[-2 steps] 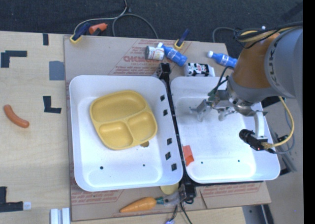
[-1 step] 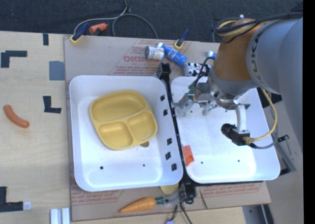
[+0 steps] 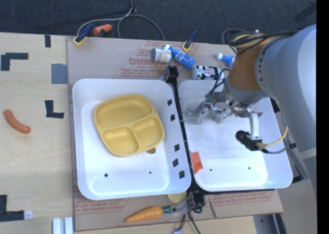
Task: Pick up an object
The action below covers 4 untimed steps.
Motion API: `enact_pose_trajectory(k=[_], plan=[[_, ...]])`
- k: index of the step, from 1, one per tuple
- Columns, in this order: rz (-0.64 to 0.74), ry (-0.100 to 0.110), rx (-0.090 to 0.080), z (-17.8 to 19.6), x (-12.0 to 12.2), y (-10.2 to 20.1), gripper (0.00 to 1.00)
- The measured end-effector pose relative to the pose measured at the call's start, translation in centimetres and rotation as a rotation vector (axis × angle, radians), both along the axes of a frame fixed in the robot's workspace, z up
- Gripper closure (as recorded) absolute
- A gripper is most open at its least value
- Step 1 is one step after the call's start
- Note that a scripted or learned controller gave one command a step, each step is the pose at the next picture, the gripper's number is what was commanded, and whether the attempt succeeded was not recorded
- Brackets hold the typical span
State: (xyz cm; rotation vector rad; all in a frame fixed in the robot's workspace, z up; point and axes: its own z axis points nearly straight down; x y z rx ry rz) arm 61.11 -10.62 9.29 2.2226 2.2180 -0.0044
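A yellow divided plate point(image 3: 128, 124) lies in the left white bin point(image 3: 85, 140), tilted a little. A small brown bit point(image 3: 150, 150) peeks out at the plate's lower right edge. My gripper point(image 3: 209, 112) hangs low over the back left part of the right white bin point(image 3: 231, 176). Its metal fingers point(image 3: 194, 112) are spread apart with nothing between them. The grey arm with its orange band point(image 3: 245, 66) comes in from the right and hides the bin's far right part.
An orange tag point(image 3: 196, 162) sits on the black divider between the bins. Behind the bins lie a white and blue bottle point(image 3: 172, 55) and clamps point(image 3: 92, 31). A carrot point(image 3: 145, 213) lies in front of them, and a sausage point(image 3: 17, 121) far left.
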Motion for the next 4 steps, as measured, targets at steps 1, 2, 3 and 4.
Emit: enact_pose_trajectory(k=[1, 2, 3, 4], plan=[[0.006, -0.003, 0.002, -0.8, 5.5, 1.4, 0.00], [0.005, -0.004, 0.001, 0.3, 5.4, 1.3, 1.00], [0.009, -0.001, 0.006, 9.6, -1.9, 9.1, 1.00], [0.004, 0.001, 0.004, 9.1, -1.7, 8.6, 0.00]])
